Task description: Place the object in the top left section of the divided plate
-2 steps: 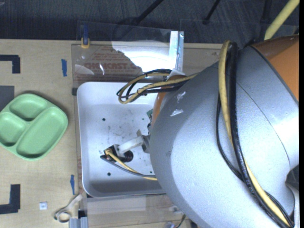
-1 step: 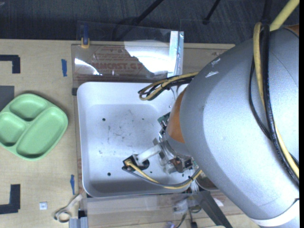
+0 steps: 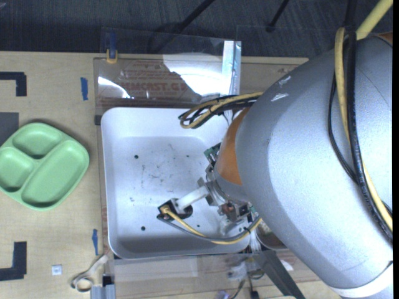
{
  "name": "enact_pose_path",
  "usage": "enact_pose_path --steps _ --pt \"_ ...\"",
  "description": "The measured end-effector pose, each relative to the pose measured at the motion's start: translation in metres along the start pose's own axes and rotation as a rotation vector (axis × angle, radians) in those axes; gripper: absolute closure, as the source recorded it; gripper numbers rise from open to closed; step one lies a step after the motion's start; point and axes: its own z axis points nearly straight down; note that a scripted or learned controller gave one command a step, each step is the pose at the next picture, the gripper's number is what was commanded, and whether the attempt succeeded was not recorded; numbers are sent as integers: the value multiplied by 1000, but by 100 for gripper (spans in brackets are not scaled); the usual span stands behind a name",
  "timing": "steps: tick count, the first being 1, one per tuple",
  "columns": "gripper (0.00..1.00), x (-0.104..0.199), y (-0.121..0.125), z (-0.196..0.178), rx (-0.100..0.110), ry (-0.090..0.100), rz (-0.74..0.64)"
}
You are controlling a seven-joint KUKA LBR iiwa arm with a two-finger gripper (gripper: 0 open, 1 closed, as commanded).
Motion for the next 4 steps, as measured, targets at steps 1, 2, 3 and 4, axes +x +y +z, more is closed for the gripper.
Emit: enact_pose_path --steps 1,2,3,4 --pt "0 0 0 0 0 0 0" --pt "0 58 -8 -71 -19 -27 86" --pt "0 38 -41 -14 -21 -29 150" --pt "0 34 -103 7 -19 -20 149"
